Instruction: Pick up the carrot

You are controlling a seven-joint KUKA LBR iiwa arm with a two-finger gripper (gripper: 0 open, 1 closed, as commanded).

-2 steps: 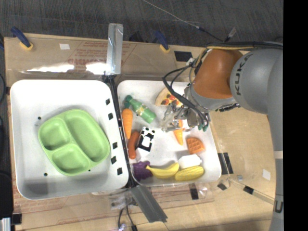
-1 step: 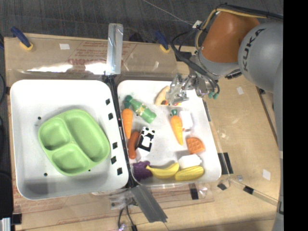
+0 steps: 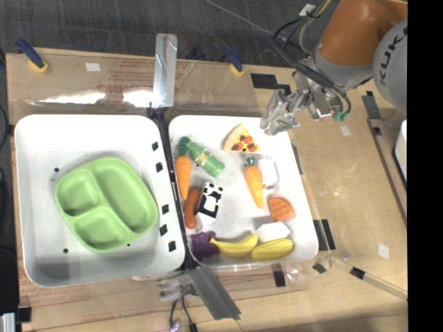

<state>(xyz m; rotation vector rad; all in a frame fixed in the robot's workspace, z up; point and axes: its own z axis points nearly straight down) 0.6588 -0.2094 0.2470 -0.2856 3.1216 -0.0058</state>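
Note:
Two carrots lie in the right bin (image 3: 304, 206). One carrot (image 3: 255, 183) with a green top lies right of centre, pointing towards the front. The other carrot (image 3: 183, 175) lies along the bin's left wall, beside a green bottle (image 3: 201, 156). My gripper (image 3: 279, 121) hovers over the bin's far right corner, up and to the right of the nearer carrot and apart from it. It is open, with nothing between its fingers.
The right bin also holds a pizza slice (image 3: 241, 139), a black-and-white box (image 3: 211, 199), a banana (image 3: 234, 244), a yellow piece (image 3: 273, 248), a purple piece (image 3: 203, 241) and an orange waffle-like piece (image 3: 281, 208). A green divided plate (image 3: 105, 203) sits in the left bin (image 3: 34, 144).

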